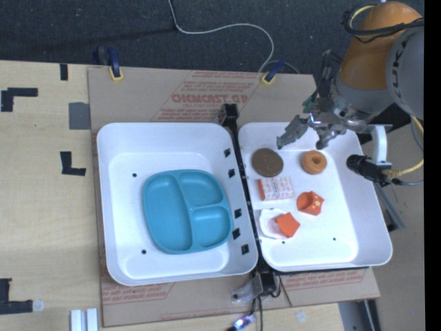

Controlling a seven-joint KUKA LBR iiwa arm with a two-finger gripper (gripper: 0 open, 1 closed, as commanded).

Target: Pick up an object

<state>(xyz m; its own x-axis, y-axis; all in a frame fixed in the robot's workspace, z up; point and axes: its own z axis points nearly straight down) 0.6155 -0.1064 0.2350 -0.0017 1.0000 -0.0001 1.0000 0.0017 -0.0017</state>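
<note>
The right bin (344, 250) holds several small items: a round brown cookie (267, 162), an orange-brown donut (314, 163), a white-and-red packet (275, 187), a red-orange piece (310, 203) and an orange block (286, 224) lying on a white wrapper. My gripper (304, 139) hangs open over the bin's far edge, its two dark fingers (288, 136) spread, just above and between the cookie and the donut. Nothing sits between the fingers.
The left bin (117, 185) carries a blue divided plate (187, 209). A black clip strip (238, 185) runs between the bins. The grey arm with its orange band (375, 43) comes in from the upper right. A white cable (227, 29) lies on the dark surface behind.
</note>
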